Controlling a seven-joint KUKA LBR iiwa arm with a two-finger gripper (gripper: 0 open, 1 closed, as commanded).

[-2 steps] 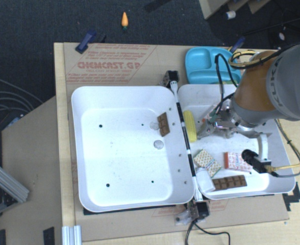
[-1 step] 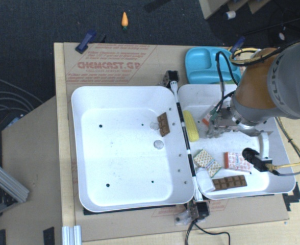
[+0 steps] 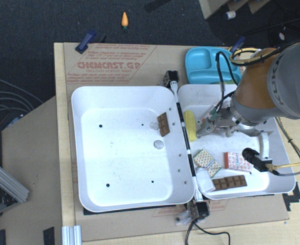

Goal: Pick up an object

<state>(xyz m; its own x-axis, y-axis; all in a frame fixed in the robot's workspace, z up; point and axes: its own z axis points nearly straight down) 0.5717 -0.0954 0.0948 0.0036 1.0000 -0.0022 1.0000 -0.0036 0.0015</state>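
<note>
Tabletop [image 3: 114,60] carries two white bins side by side: left bin [image 3: 89,137] at 9 o'clock of frame centre, right bin [image 3: 280,142] at 3 o'clock. Arm [image 3: 272,86] reaches in from 2 o'clock and hangs over the right bin's upper half, orange band above the wrist. Hand [image 3: 209,125] sits low at the bin's 10 o'clock corner, just beside the yellow block [image 3: 190,125] that lies along the divider; can't tell whether the hand is released or clenched, and nothing shows between its tips. Blue tray [image 3: 203,65] sits on the tabletop at 12 o'clock of the right bin. Candidates in the right bin: brown chocolate bar [image 3: 229,182] at 6 o'clock, red-and-white packet [image 3: 236,161] just above it, checkered packet [image 3: 205,158] near the divider. Left bin holds a small brown bar [image 3: 163,124] at its 2 o'clock edge and a round disc [image 3: 158,145] below that. My read: approach step, no pick yet, yellow block the likely target. Next move calls for centring over the block, aligning across its narrow width, clearing the bin wall, then closing and lifting.
</note>
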